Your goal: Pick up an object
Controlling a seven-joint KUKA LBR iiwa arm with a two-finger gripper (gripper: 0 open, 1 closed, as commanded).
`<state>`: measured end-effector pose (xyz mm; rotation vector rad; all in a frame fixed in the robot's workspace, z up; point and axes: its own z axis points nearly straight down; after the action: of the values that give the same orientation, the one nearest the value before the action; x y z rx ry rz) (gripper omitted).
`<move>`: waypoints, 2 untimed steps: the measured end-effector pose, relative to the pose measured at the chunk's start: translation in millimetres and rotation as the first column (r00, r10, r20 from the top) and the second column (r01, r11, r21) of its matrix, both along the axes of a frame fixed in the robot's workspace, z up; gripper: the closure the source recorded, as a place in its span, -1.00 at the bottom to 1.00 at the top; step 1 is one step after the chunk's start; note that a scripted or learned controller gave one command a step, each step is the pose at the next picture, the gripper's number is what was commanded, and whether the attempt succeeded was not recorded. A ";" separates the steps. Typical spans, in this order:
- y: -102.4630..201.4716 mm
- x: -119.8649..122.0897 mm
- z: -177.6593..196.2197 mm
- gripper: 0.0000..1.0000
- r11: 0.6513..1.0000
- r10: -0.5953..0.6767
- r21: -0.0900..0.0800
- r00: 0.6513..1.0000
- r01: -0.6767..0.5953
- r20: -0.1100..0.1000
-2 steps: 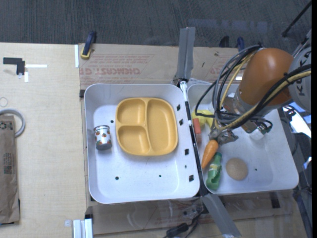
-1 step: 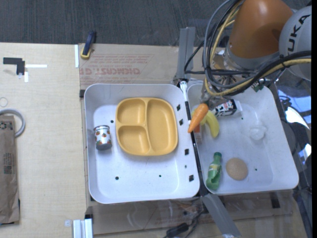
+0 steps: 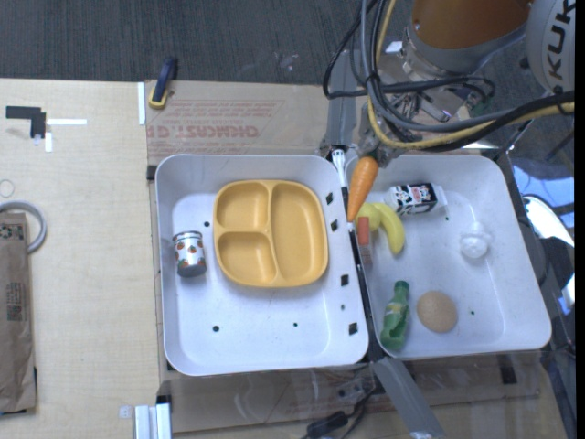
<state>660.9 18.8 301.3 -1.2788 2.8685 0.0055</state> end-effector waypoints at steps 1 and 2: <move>43.4 -0.8 -75.0 1.00 0.991 0.131 0.000 0.991 -0.131 -0.002; 120.2 -1.3 -174.6 1.00 0.996 0.094 -0.001 0.996 -0.094 0.000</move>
<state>659.6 139.0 126.6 -1.4128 2.8055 0.0041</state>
